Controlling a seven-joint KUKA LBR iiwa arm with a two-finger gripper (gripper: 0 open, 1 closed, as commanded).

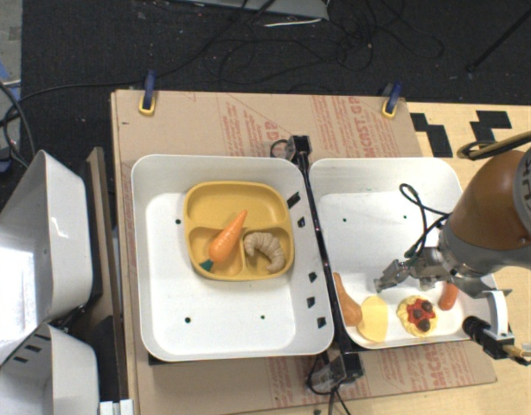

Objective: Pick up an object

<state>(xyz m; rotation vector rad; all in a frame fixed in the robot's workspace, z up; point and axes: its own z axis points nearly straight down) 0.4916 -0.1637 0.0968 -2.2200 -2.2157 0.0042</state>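
Observation:
My gripper [402,273] hangs low over the front part of the right bin [369,188], reaching in from the right. Just below it several toy foods lie along the bin's front wall: a brown drumstick-shaped piece [346,299], a pale yellow wedge [375,318], a small tart with red and dark berries [419,315] and a red sausage-like piece [448,296]. The gripper sits above and slightly left of the tart, apart from it. In the left bin [162,258] a yellow divided plate [201,201] carries an orange carrot [228,236] and a beige shrimp [265,249].
The grey arm with its orange band [499,206] covers the right bin's right side. A black cable [417,201] loops from the wrist over the bin floor. A black divider strip [307,223] runs between the bins. White containers [41,249] stand off the bench at left.

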